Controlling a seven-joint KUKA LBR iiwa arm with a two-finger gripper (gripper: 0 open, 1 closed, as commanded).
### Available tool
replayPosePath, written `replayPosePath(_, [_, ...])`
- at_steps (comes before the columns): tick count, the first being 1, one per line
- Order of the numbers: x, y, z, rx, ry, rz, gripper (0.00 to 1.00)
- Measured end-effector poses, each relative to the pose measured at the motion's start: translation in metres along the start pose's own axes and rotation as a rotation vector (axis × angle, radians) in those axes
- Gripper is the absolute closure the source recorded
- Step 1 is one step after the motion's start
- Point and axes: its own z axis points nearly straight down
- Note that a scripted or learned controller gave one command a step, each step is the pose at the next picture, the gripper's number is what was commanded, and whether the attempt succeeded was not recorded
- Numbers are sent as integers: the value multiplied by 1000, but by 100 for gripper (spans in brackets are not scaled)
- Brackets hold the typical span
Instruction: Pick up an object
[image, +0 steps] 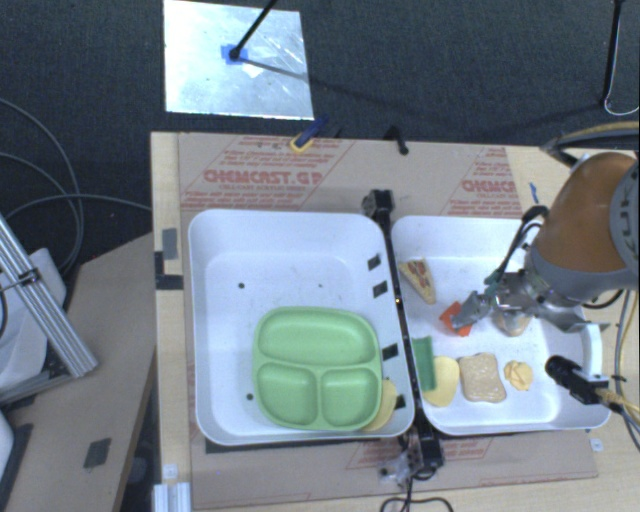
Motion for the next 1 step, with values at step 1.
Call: replayPosePath(1, [36,-11,64,-16,-4,-3,0])
